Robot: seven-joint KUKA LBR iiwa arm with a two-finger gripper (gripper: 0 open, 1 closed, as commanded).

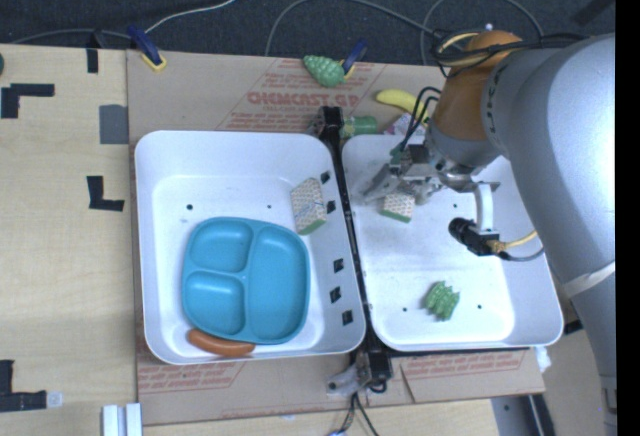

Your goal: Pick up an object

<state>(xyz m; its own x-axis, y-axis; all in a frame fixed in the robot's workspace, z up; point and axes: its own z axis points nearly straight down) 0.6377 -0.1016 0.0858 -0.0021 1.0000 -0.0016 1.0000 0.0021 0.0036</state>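
Down in the right bin (520, 319), the gripper (398, 186) hangs over a small sponge block (398, 208) with a green edge, and its grey fingers (378, 184) are spread, one on each side above the block. Whether the tips actually touch the block cannot be told; nothing is seen pinched between them. That block lies near the divider (345, 224) between the two bins, in the upper part of the right bin, with its long axis roughly level across the view, slightly tilted.

A second sponge block (310, 203) leans just on the other side of the divider, in the left bin (160, 224), its long axis running up and down. So two sponge blocks in all. One green leafy toy (440, 300) sits in the right bin, well away from the divider toward the lower edge. One blue sectioned plate (246, 279) fills much of the left bin, and one orange sausage (220, 343) lies just beside the plate's lower rim.
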